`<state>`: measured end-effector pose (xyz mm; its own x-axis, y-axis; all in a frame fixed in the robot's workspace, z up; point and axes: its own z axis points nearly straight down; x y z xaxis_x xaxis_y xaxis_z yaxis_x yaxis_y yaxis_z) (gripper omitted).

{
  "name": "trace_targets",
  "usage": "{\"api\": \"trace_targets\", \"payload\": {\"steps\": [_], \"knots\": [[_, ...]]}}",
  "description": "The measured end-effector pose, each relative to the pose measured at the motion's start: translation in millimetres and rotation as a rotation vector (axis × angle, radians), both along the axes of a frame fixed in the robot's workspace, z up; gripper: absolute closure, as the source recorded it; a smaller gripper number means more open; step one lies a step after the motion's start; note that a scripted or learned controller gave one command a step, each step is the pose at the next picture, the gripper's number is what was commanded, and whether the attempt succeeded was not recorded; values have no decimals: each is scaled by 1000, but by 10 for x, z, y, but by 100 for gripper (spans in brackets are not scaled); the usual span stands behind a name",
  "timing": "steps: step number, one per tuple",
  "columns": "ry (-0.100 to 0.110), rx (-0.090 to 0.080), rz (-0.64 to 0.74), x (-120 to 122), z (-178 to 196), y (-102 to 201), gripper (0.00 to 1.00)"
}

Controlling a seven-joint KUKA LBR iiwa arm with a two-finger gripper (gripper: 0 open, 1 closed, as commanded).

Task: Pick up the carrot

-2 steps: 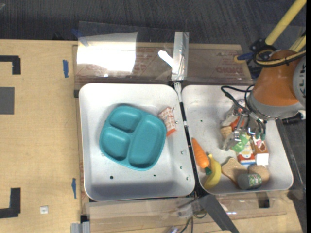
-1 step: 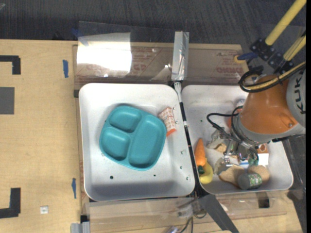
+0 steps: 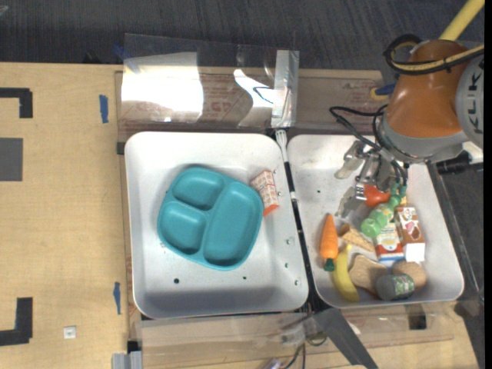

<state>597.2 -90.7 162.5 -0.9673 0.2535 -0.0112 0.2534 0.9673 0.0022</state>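
The carrot (image 3: 329,237), orange with a green top end, lies upright along the left side of the right bin (image 3: 311,164), just above a yellow banana (image 3: 344,277). My gripper (image 3: 347,184) hangs over the middle of that bin, up and to the right of the carrot and apart from it. Its two silvery fingers (image 3: 351,158) stand open, pointing left, and between them I see only bare bin floor. A red-orange toy (image 3: 376,195) sits right behind the fingers, under the wrist.
Crowded beside the carrot are a green toy (image 3: 378,223), a small carton (image 3: 406,229), a tan cracker (image 3: 358,242), a brown lump (image 3: 410,271) and a grey-green can (image 3: 393,285). The left bin (image 3: 146,167) holds a teal divided plate (image 3: 209,215) and a small packet (image 3: 266,190).
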Motion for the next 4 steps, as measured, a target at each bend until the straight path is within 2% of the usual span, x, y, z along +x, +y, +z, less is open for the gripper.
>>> {"api": "trace_targets", "payload": {"steps": [1,2,3,4], "knots": [[3,0,-34,-564,-630,-56,0],[-3,1,-90,-701,-723,-19,0],[2,6,-649,-248,-727,-13,0],[-8,6,-645,-221,-599,-9,100]]}}
